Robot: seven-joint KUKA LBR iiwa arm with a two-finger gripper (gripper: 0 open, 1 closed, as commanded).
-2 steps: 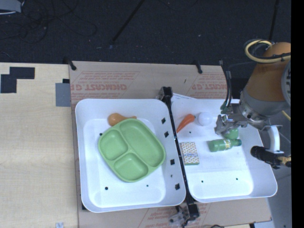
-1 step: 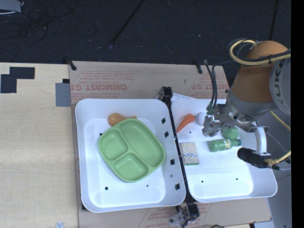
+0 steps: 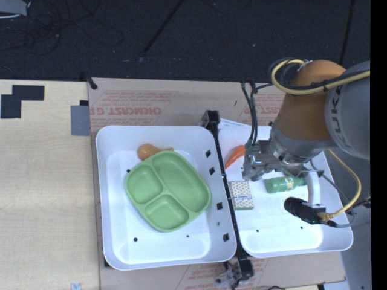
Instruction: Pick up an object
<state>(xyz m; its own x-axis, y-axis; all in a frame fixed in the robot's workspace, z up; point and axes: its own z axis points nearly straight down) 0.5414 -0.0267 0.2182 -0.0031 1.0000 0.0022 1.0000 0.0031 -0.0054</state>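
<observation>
Arm (image 3: 314,107) comes in from the right and hangs over the right bin (image 3: 290,237), wrist pointing down, so the gripper (image 3: 261,165) sits low near that bin's left-centre. Can't tell the gripper's state from here: the wrist body blocks the view from above, and nothing is visibly between its tips, so no claim of a hold. Candidate objects cluster right under it, probably why the arm is parked there: a green bottle (image 3: 284,184) lying on its side just right of the gripper, an orange carrot-like piece (image 3: 234,155) just left against the divider, and a small patterned box (image 3: 242,194) lying flat slightly nearer. All three rest on the bin floor, none lifted. The bottle looks like the nearest target; being on its side, it may roll if nudged. Left bin (image 3: 121,246) holds a green divided plate (image 3: 167,190) lying flat, with an orange object (image 3: 148,151) tucked behind its far edge; both well apart from the arm. Both bins sit side by side on cardboard on the table (image 3: 42,192). Pick looks not yet done.
</observation>
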